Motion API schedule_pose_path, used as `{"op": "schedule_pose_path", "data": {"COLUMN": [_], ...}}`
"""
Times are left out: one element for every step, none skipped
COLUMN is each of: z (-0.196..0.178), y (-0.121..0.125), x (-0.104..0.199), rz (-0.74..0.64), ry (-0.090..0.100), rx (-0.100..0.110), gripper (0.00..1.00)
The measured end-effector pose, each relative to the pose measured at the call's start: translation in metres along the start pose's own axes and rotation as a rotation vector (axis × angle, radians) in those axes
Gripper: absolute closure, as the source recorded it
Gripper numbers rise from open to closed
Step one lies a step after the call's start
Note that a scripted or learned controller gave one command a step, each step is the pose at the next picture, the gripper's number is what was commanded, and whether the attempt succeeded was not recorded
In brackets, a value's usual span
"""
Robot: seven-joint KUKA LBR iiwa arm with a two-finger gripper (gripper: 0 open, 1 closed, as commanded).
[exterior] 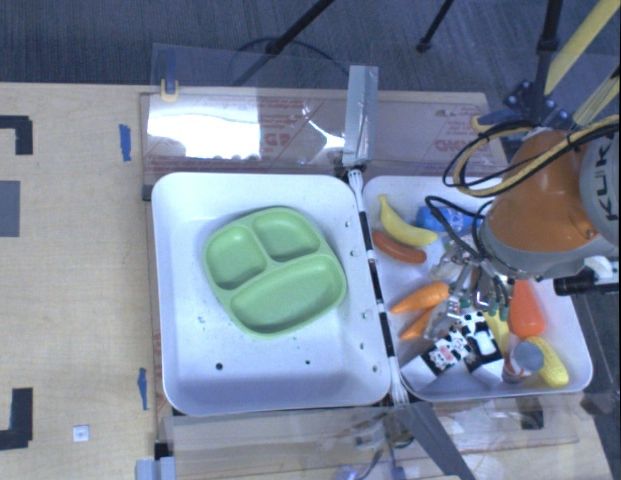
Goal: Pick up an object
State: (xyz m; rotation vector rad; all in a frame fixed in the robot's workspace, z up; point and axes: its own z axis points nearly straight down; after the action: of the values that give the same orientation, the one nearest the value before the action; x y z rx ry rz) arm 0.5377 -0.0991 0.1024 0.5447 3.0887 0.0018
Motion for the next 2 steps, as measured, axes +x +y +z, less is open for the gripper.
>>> {"op": "schedule_pose_path", "data": {"z": [0.015, 0.005], "y": [0.008, 0.009], "x": [-0.022, -0.025], "rz": [0.325, 0.323], "ry": [0.002, -0.004], "rx": [0.002, -0.001], "gripper": [0.0, 1.0]}}
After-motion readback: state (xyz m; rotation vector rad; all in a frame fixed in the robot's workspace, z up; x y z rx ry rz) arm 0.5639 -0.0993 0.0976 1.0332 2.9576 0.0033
